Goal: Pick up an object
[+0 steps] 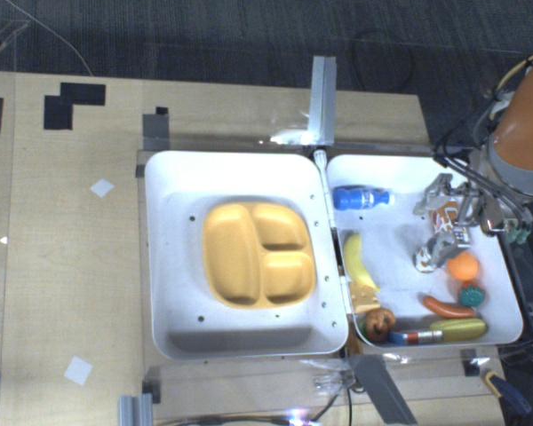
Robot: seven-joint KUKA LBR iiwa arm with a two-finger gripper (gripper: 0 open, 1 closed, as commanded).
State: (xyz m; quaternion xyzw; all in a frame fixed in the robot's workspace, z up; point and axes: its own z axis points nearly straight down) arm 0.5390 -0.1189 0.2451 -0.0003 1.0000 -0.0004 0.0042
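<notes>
My gripper point(437, 238) hangs over the right bin point(391, 238), its metal fingers pointing down-left with nothing visible between them. Just below and right of it lies a small orange ball point(463, 266). A teal piece point(473, 296) sits under the ball, and a red sausage point(446, 306) lies beside that. A blue bottle point(359, 198) rests at the bin's far left, a banana point(357, 261) along its left wall. An apple point(378, 323) and a yellow-green marker point(444, 331) line the near wall.
The left bin point(173, 238) holds a yellow divided tray point(256, 253). A metal post point(323, 96) rises behind the seam between the bins. Cables point(462, 149) and the arm's orange band point(524, 122) crowd the right bin's far right corner.
</notes>
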